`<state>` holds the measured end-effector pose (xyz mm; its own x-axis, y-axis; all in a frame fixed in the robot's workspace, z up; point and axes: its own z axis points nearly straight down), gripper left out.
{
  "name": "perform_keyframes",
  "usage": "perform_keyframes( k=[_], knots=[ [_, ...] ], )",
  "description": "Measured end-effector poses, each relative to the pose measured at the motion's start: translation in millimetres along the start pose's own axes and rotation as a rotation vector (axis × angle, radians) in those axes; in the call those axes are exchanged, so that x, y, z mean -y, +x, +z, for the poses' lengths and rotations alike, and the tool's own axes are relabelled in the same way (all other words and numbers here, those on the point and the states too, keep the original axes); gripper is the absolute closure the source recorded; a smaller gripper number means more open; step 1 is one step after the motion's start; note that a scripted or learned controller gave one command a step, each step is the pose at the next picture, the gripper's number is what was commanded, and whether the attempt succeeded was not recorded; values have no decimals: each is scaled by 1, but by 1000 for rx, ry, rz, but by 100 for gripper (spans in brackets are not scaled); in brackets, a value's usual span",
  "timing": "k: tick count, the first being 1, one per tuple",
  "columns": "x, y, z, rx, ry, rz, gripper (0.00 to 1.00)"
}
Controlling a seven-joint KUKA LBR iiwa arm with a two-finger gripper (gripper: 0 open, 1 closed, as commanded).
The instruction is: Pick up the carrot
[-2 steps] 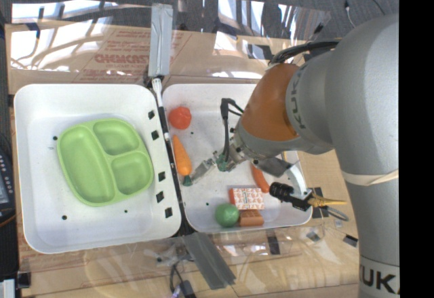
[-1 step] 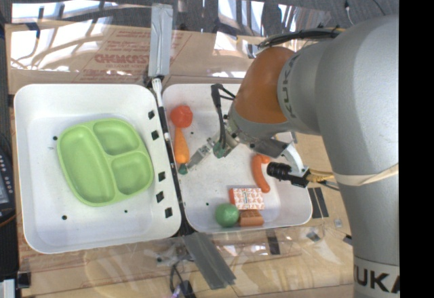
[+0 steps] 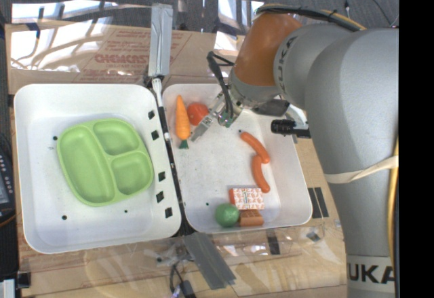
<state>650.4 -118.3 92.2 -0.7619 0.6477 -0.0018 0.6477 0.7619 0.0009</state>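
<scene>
Camera view: the carrot (image 3: 182,118) lies along the left wall of the right bin (image 3: 298,174), in the upper middle of the frame, its green end pointing down-frame, with a red tomato (image 3: 198,113) just beside it. The gripper (image 3: 210,123) hangs just right of the carrot; whether its jaws are apart or together I cannot tell. Nothing is held, so this looks like the approach step. Next it must centre over the carrot, clear of the tomato and the wall.

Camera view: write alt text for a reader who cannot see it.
A grey arm reaches from the right into the right bin, its pincer low beside a carrot lying by the bin's left wall, with a tomato next to it. The same bin holds two sausages, a green ball and a small box; the left bin holds a green tray.
</scene>
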Motion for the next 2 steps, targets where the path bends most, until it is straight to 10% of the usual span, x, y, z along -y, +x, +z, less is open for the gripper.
perform_keyframes(
  k=[1, 2],
  knots=[
    [-5, 13, 1, -3, 0, -264, 0],
    [14, 24, -27, -2, 0, -806, 0]
  ],
)
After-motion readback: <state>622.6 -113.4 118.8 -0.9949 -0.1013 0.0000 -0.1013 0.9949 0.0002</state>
